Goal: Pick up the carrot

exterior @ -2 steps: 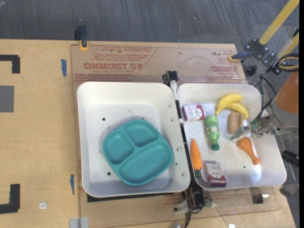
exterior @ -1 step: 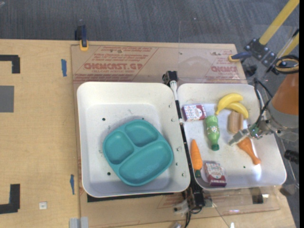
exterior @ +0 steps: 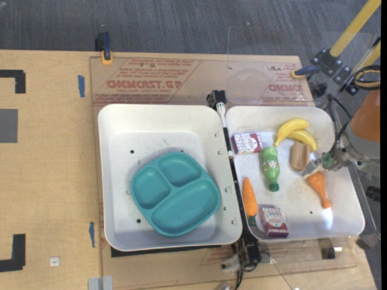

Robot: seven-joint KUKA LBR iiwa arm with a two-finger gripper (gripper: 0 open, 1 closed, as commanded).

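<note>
The left bin (exterior: 115, 180) holds a teal plate (exterior: 175, 192) with three compartments. In the right bin (exterior: 351, 213), the carrot (exterior: 249, 197) lies at 8 o'clock, close to the left wall. The green bottle (exterior: 270, 168) lies at the centre, the banana (exterior: 296, 132) at 12 o'clock. The gripper (exterior: 321, 163) is at 3 o'clock, touching an orange cone (exterior: 319, 189); whether it is open, I cannot tell.

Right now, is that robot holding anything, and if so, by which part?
I cannot tell. The gripper sits at the top end of an orange cone-shaped piece, but no grip is visible.
</note>
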